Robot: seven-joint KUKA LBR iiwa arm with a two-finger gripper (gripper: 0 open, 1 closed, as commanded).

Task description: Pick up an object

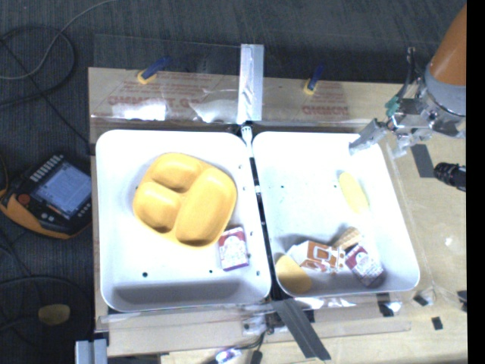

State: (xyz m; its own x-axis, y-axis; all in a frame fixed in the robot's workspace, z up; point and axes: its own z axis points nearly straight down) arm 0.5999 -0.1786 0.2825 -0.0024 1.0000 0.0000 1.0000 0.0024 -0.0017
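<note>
There, a puffy yellow bun-shaped toy (184, 198) fills the left bin (114, 279).

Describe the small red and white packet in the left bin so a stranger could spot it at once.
Start at the left bin, which holds a big yellow lump. Touching that lump's lower right edge lies the small packet. It is flat, red and white, and much smaller.

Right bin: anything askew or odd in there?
Mildly. In the right white bin, a red-and-white printed carton lies tipped on its side against the front wall, half piled with a round tan disc. A pale yellow oval piece lies apart mid-bin. Nothing has spilled. The gripper hovers at the back right corner.
</note>
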